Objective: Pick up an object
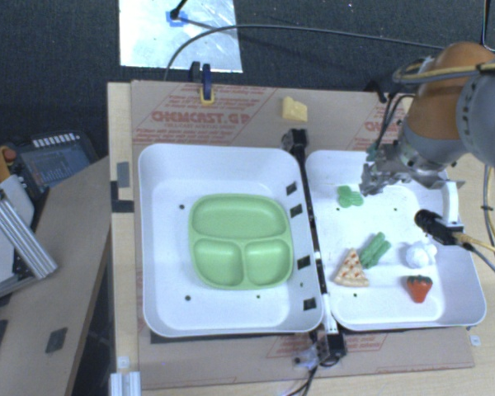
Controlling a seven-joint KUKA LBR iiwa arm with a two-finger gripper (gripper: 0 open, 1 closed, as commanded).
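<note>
The gripper hung just beside a small green piece in the right bin; its grip state could not be told. From that piece, a pizza slice lay nearer the camera. A centred, vertical descent seemed advisable.

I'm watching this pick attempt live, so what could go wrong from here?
1. The gripper sits beside the small green piece, not over it, so it may close on nothing.
2. The pizza slice and green vegetable touch, so grasping one could drag the other.
</note>
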